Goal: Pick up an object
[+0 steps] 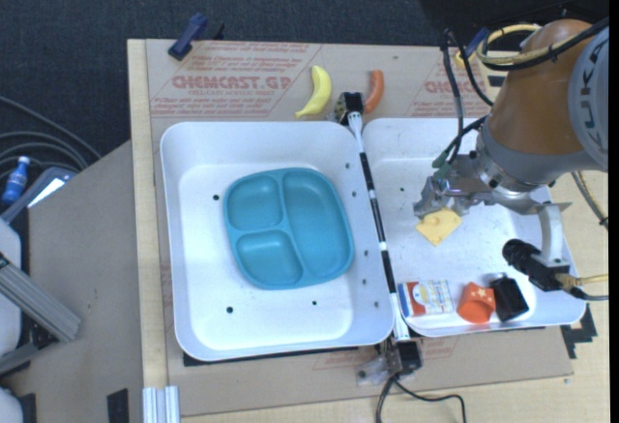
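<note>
Camera view, progress: nothing looks lifted. The gripper (442, 199) sits low in the right shallow white plastic bin (406, 145), right over the top edge of a pale yellow wedge-shaped block (438, 226) that lies on the bin floor.
Grip: from this angle I cannot tell whether it is spread or closed, and I cannot see the wedge being held.
Left to do: by my reckoning the whole pick, closing on a thing and raising it clear.
Likely target: the yellow wedge, mid-bin and apart from the other pieces. It looks matte, with flat faces and clean edges.
Near edge of right bin: a flat red-and-white printed carton (426, 297), with a glossy orange-red rounded toy (473, 303) just beside it.
Left white bin (184, 247): a teal three-compartment plate (288, 226) of smooth moulded plastic with rounded corners, lying centred.
Surface (232, 73): brown board with red lettering. A curved yellow toy banana (314, 92) and a slim orange piece (374, 90) lie beyond the bins.
</note>
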`<move>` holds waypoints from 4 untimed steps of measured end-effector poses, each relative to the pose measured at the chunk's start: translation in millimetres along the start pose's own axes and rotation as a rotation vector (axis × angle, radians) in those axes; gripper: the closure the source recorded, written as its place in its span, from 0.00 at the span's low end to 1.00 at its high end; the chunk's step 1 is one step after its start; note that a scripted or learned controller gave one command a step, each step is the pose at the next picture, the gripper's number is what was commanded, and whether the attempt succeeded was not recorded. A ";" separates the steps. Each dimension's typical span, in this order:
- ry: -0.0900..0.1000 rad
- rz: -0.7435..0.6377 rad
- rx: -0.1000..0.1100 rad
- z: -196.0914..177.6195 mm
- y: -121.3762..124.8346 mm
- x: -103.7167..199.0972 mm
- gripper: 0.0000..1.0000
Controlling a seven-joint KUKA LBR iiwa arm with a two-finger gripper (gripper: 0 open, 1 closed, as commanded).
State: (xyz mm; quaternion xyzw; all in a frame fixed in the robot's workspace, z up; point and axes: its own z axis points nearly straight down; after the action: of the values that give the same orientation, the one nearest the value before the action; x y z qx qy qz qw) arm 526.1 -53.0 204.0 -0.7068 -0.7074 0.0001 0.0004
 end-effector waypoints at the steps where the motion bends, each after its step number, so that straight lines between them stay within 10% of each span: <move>1: 0.000 0.000 0.000 -44.9 -29.1 39.2 1.00; 2: 0.000 0.000 -0.001 -62.7 -44.7 60.3 1.00; 3: -0.001 0.000 -0.002 -53.0 47.0 53.5 1.00; 4: 0.000 0.000 -0.002 -48.2 79.7 100.4 1.00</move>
State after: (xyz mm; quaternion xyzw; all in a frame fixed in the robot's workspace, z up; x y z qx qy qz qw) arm 605.7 47.4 252.3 -0.7067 -0.7076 -0.0006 -0.0005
